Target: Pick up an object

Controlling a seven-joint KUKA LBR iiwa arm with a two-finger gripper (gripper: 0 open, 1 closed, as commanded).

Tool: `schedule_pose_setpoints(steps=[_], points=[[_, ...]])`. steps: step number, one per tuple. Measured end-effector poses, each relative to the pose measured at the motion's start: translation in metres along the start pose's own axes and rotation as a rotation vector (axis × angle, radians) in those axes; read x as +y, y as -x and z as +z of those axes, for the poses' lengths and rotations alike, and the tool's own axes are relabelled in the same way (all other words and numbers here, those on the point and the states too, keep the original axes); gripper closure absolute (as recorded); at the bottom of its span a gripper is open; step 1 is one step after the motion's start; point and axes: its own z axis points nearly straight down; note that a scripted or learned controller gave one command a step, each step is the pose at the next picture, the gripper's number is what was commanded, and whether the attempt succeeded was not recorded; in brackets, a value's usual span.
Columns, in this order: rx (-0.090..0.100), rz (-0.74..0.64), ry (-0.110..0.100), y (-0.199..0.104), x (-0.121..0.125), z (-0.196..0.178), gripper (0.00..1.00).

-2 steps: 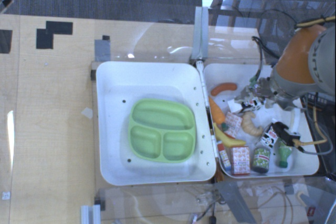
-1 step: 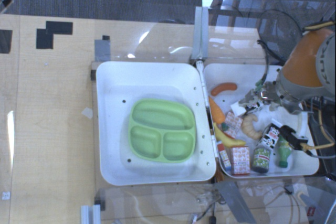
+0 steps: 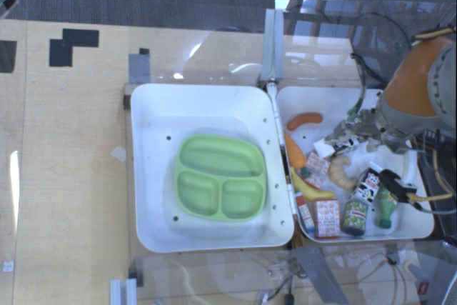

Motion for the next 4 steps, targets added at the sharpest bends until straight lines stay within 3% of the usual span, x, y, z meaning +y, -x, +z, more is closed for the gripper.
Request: schedule_pose_setpoints(steps=[1, 3, 4], points=[[-0.014, 0.011, 0.017, -0.013, -0.02, -0.002, 0.0], [-0.002, -0.128, 0.005, 0.033, -0.022, -0.002, 0.0], [-0.011, -0.128, -0.002, 0.029, -0.018, -0.001, 0.0]])
